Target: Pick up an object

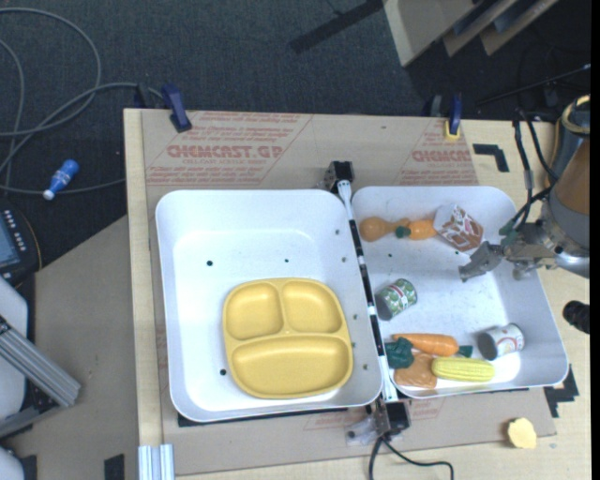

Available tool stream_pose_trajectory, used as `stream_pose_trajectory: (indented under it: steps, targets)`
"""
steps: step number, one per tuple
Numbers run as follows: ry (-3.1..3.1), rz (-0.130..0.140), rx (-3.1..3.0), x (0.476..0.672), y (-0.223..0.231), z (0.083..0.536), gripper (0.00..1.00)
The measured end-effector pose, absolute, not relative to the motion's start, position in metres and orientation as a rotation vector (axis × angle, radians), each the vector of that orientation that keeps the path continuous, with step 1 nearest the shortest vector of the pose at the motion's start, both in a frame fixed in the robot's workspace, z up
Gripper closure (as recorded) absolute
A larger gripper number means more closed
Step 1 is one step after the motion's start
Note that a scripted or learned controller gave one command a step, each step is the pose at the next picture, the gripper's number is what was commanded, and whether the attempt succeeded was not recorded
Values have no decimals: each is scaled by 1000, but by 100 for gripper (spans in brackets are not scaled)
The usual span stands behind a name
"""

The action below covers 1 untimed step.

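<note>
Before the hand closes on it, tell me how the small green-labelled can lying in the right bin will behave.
The small green-labelled can lies on its side, so a nudge would probably roll it across the right white bin. It looks rigid, unlikely to crush. Its rounded wall may slip from the hand unless gripped across the middle.

A pale bench top (281, 150), printed with reddish lettering, stands on dark carpeted floor (234, 47). Blue clamps (174, 106) grip its far edge at left and right. Grey cables (56, 103) loop across the floor at far left, near a small blue-and-white bottle (61, 176). A metal rail (33, 361) lies at near left. Beige furniture (459, 28) stands at far right.
</note>
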State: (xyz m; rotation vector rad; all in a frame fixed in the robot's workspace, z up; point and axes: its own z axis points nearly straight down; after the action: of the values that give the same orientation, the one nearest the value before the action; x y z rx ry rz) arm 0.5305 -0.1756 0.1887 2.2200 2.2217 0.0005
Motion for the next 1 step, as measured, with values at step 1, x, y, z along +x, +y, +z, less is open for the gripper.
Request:
stream_pose_trajectory:
  steps: [1]
  targets:
    - [2224,2,2214,590,-147,134,0]
